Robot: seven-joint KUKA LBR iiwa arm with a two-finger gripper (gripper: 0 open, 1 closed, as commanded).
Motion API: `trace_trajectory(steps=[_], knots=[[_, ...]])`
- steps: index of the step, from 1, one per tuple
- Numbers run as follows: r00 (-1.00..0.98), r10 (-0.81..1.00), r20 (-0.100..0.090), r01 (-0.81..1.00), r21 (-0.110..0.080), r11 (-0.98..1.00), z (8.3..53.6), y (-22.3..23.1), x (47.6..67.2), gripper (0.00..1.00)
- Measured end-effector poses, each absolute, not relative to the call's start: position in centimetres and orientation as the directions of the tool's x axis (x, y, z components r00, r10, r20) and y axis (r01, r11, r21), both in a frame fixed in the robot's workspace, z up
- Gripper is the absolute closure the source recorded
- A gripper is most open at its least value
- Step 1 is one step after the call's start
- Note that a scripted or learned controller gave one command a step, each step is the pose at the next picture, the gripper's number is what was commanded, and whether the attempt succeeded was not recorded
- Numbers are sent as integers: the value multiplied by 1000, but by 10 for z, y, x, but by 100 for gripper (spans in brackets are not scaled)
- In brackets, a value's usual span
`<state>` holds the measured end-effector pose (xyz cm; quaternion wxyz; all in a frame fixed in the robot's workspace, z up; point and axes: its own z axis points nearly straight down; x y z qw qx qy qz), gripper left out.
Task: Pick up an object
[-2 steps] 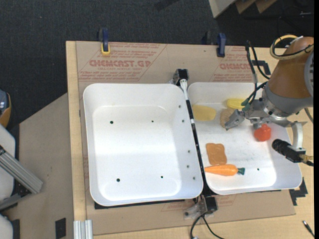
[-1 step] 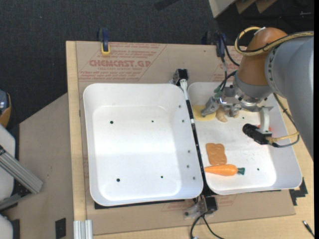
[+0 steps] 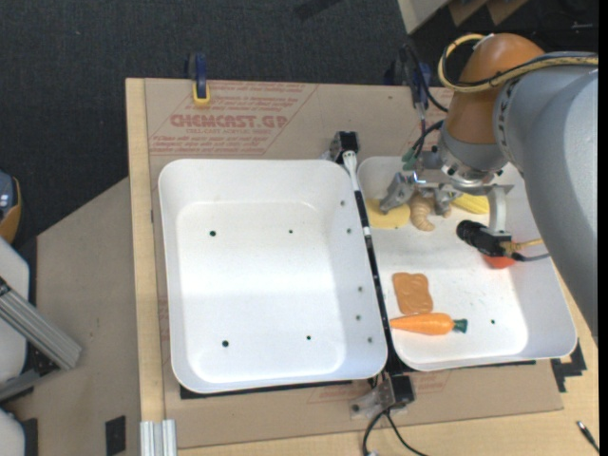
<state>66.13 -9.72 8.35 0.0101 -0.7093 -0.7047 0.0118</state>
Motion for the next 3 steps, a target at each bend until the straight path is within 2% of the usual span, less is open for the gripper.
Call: trace_trajectory(steps=[1, 2, 3], knots=[[11, 1000, -7, 999, -38, -11, 93, -102, 659, 100], [-4, 1000, 0, 1000, 14, 4, 204, -69, 669, 100], [-4, 1000, 0, 1000, 5, 4, 213, -39, 667, 100]])
